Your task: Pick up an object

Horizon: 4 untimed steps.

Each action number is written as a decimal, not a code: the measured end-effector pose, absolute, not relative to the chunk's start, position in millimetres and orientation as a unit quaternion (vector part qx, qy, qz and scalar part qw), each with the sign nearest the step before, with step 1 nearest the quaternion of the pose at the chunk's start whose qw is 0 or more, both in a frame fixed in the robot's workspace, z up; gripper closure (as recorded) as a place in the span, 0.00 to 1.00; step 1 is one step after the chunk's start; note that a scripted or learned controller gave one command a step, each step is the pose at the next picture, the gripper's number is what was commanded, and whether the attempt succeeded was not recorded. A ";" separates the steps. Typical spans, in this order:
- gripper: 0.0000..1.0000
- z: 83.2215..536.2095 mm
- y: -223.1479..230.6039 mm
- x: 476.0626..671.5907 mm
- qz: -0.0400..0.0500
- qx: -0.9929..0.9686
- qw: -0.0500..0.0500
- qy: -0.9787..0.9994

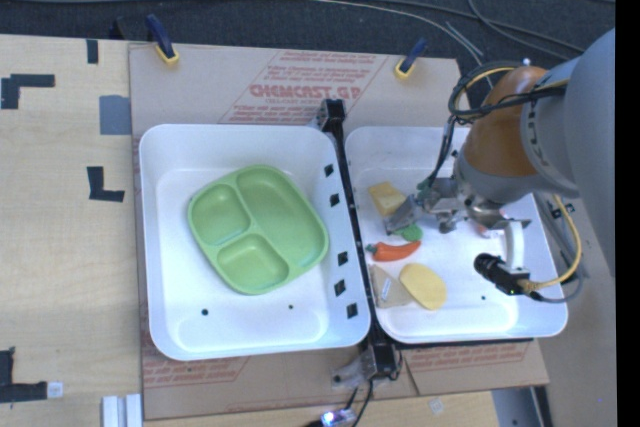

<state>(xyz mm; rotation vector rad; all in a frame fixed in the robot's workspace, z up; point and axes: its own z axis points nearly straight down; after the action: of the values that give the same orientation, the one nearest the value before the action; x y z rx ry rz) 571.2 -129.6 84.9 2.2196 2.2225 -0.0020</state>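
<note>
Reaching into right bin (540, 320), nothing held.
My gripper (425, 211) hangs over the toys, grip state I cannot tell; orange carrot (396, 252) sits at its 7 o'clock, next I drop onto it.

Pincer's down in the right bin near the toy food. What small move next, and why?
Probably lift slightly to check the grasp. The pincer sits low in the right bin, beside the yellow wedge and just above the orange carrot. I cannot tell whether anything sits between its tips.
</note>
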 end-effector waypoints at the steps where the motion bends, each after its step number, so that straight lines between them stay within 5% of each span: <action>1: 1.00 96.7 -129.6 572.5 0.000 0.706 0.002 0.708; 4: 1.00 250.2 -119.7 558.7 0.001 0.707 0.002 0.707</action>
<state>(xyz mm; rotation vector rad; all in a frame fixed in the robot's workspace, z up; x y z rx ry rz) 558.7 -119.7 250.2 2.2181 2.2194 0.0033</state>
